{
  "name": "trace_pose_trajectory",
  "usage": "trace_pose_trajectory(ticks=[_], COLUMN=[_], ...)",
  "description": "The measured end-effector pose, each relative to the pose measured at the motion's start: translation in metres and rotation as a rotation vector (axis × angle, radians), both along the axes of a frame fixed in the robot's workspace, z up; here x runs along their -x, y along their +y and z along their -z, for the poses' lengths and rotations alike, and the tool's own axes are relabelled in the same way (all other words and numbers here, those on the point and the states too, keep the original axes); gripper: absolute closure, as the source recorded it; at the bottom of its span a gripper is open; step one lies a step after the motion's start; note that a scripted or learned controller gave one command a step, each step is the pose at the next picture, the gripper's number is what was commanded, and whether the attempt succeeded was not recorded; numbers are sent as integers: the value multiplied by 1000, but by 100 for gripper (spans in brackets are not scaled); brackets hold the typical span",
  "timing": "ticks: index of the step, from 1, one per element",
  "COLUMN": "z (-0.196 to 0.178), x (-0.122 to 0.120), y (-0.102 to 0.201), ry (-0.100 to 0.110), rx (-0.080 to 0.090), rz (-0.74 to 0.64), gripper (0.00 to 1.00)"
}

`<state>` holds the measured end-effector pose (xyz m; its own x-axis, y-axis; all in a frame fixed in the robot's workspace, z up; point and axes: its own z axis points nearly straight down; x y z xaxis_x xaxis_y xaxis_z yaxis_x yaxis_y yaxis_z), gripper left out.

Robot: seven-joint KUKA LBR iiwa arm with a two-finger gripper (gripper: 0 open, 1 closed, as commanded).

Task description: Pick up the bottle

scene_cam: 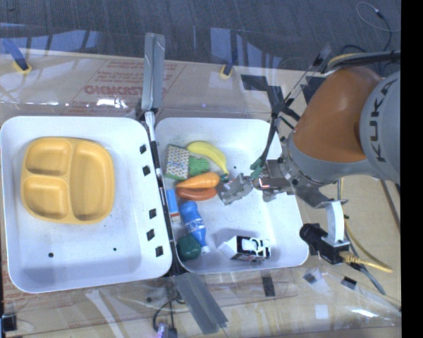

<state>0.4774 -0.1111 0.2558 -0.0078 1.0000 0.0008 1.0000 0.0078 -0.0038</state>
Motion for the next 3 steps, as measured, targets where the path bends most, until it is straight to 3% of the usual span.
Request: trace_pose_trajectory(ticks=[1,2,3], z=[165,156,42], x=[-3,-3,1], y=[19,18,59], ry=[0,2,-2], rx=[-1,0,0], rz=[-106,-111,-135], gripper=[0,100,100])
